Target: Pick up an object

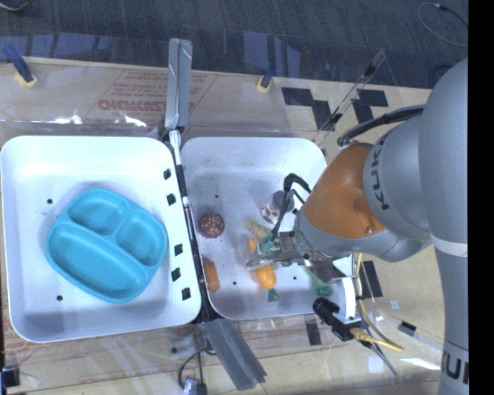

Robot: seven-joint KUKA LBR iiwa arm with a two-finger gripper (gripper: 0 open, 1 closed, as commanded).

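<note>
A: Where's the pick target?

B: An orange carrot-like piece (266, 277) lies near the front of the right bin (230, 151), just below the tool (267, 249).

A: Tool apart or together?

B: Can't tell; the arm (370, 200) hides it.

A: Anything else?

B: A brown ball (212, 224) sits left of it, an orange-brown piece (212, 276) by the left wall. A blue divided tray (107, 243) fills the left bin (33, 159).

Blue divided tray (107, 243), white bins (33, 159), speckled maroon ball (212, 224), orange carrot (266, 277), orange-banded grey arm (395, 196)
</note>
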